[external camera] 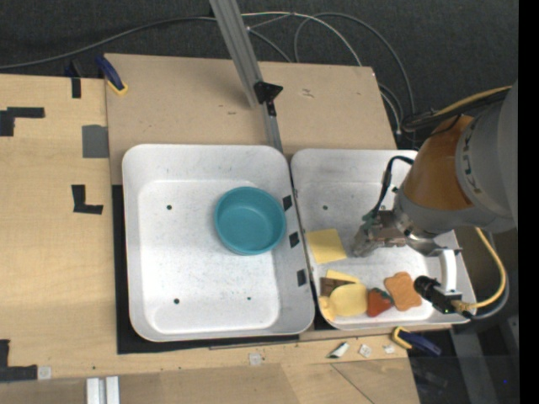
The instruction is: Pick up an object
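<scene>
1. Objects for picking are being kept in the right bin [337, 171]: a yellow square [326, 246] is lying flat near the bin's left wall, and a cluster is being crowded into the near corner, made up of a yellow block [340, 276], a pale yellow rounded piece [347, 300], a red piece [378, 305] and an orange piece [404, 290].
2. The near-corner pieces are touching or overlapping one another, which is probably making a clean single pick harder there; the yellow square is lying apart from them and is judged the easier target.
3. The gripper [368, 241] is being held low over the right bin's floor, just right of the yellow square, by the arm [455, 175] reaching in from the right. This placement is judged to be a descent toward the square or the bare floor beside it.
4. The state of the jaws cannot be told from this slant, and nothing is being seen between them, so no hold is being claimed.
5. A blue bowl [248, 220] is sitting upright in the left bin [152, 242], toward its right side, well apart from the gripper; it is not being approached.
6. No brand, label or readable writing is being made out on any object, bin or arm.
</scene>
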`<state>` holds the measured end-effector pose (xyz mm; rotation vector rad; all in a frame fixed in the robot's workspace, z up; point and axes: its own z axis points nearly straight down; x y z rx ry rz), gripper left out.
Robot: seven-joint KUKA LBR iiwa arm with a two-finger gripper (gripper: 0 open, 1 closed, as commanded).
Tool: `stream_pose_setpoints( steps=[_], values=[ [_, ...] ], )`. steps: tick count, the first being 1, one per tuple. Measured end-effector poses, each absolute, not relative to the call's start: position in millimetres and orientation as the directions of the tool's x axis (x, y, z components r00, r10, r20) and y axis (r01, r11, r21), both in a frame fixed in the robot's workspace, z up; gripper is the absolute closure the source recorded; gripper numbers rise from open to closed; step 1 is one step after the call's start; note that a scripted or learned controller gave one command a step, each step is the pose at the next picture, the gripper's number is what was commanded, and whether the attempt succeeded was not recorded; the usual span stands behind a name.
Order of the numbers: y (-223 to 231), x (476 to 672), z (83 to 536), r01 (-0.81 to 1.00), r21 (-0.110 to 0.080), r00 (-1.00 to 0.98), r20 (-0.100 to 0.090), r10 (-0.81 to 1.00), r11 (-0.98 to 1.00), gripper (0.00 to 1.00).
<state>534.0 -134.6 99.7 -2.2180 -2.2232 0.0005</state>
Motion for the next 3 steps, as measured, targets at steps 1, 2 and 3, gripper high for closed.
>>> stream_pose_setpoints(
  steps=[1,2,3],
  values=[
    [-134,544.6,154,1.000,0.003,-0.002,-0.001,1.000,0.002,1.00],
    [-141,539.5,212,1.000,0.004,-0.001,-0.002,1.000,0.001,1.00],
    [-141,540.0,230,1.000,0.001,-0.001,0.000,1.000,0.001,1.00]
  ],
)
